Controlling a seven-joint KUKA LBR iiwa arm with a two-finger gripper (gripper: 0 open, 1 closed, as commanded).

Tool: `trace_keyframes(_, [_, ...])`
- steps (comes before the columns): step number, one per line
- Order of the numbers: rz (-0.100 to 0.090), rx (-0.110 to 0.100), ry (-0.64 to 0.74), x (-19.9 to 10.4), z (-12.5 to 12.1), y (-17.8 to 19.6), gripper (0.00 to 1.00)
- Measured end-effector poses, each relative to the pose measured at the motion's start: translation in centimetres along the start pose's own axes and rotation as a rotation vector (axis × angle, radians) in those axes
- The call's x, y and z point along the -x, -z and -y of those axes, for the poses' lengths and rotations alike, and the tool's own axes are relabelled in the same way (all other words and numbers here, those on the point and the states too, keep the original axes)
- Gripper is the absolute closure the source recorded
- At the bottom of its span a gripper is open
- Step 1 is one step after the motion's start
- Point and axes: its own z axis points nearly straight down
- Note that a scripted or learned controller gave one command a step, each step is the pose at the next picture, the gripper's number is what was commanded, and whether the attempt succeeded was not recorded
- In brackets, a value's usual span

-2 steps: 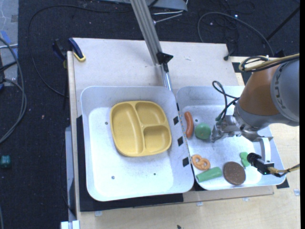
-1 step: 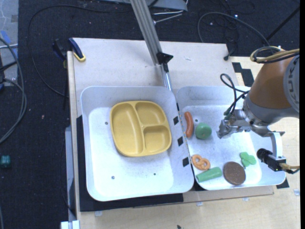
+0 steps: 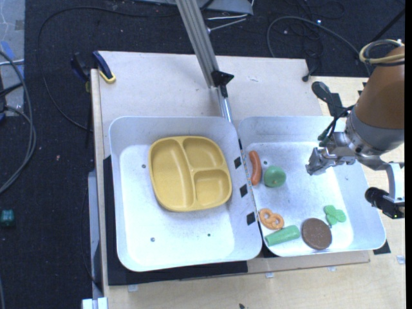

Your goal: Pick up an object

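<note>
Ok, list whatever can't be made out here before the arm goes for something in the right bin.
- Tool, camera view: small and dark against the wrist, so its opening cannot be read.
- Arm: cut off by the right edge.
- Brown disc: too small to identify; it touches the green stick.
- Small green piece: shape too small to tell.
- Right bin: its right rim sits under the arm.

One fixed camera looks down aslant from above on the surface (image 3: 193,82), arm (image 3: 380,102) entering at three o'clock.
</note>
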Motion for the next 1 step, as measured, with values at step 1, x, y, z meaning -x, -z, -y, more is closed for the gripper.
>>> trace_keyframes(1, [0.000,-0.002,0.001,0.01,-0.14,2.79,1.00])
